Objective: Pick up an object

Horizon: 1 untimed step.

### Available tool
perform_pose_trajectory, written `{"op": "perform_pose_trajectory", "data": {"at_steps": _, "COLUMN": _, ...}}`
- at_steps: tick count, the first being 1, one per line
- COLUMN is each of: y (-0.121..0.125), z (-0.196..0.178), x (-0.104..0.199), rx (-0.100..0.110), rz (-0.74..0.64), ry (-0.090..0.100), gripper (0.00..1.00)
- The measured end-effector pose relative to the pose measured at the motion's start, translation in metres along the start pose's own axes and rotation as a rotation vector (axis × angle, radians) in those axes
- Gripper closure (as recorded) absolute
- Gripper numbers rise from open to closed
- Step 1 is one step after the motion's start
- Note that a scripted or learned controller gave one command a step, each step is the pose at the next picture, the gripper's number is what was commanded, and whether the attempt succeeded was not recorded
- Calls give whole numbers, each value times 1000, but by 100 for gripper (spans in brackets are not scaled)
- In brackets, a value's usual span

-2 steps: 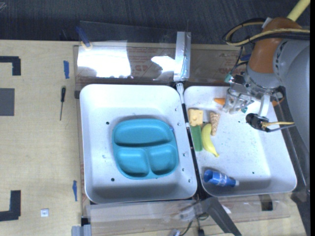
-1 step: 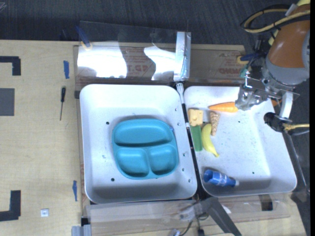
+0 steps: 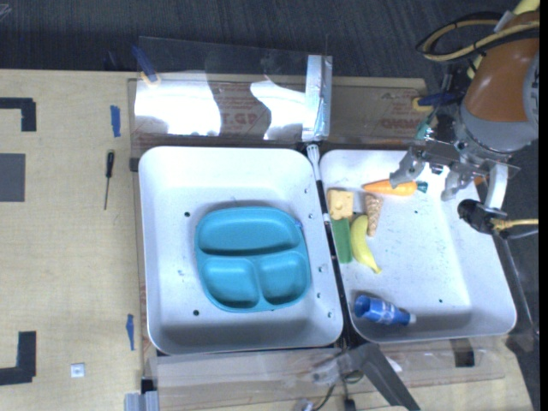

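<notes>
Hovering over the far edge of the right bin [image 3: 479,306], the gripper [image 3: 428,171] is sitting just beside the orange carrot [image 3: 390,188]; whether it is gripping anything, I cannot tell.

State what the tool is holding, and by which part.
Cannot be told. The tool sits at the carrot by the right bin's far edge, but no grip shows.
</notes>
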<state>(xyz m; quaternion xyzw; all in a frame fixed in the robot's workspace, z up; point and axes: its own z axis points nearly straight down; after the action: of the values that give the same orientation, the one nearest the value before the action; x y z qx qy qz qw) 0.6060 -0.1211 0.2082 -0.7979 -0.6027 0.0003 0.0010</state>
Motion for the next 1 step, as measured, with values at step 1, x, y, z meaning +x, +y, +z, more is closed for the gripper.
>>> {"op": "perform_pose_trajectory", "data": {"at_steps": 1, "y": 8, "z": 13, "x": -13, "rx": 0, "rz": -269, "ry": 0, "gripper": 0}}
